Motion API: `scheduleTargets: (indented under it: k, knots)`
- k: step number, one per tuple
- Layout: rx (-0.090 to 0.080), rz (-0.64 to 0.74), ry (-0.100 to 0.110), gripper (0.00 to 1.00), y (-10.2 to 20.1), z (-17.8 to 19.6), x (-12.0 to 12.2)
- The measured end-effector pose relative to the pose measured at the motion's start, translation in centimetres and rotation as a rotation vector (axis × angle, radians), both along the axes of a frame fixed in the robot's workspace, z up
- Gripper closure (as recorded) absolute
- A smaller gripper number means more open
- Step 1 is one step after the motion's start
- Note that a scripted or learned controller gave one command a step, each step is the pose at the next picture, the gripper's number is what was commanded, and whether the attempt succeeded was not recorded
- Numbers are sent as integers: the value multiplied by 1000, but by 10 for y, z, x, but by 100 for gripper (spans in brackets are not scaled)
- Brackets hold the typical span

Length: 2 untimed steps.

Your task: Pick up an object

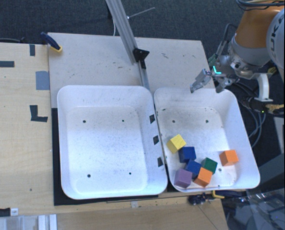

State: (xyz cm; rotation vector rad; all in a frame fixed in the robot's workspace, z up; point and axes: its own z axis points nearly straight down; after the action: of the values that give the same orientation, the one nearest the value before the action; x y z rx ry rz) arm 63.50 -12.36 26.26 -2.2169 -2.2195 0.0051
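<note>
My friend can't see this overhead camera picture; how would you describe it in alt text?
A robot arm's gripper hovers over the far edge of the right white bin, which holds seven small coloured blocks: yellow, two blue, green, purple and two orange. The left white bin sits beside it.

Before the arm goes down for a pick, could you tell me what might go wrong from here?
The blocks are packed tight: the two blue cubes, the green one, the purple one and an orange one touch, so fingers may jam or nudge neighbours. The gripper hovers over the right bin's far rim, away from the pile. The lone orange cube sits near the wall, leaving little finger room.
</note>
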Motion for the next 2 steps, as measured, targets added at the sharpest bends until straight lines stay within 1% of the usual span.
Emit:
scheduleTargets:
  k: [1,2]
  knots:
    - [-1,1,-4,0,0,3,1]
    - [-2,0,0,0,-1,-41,0]
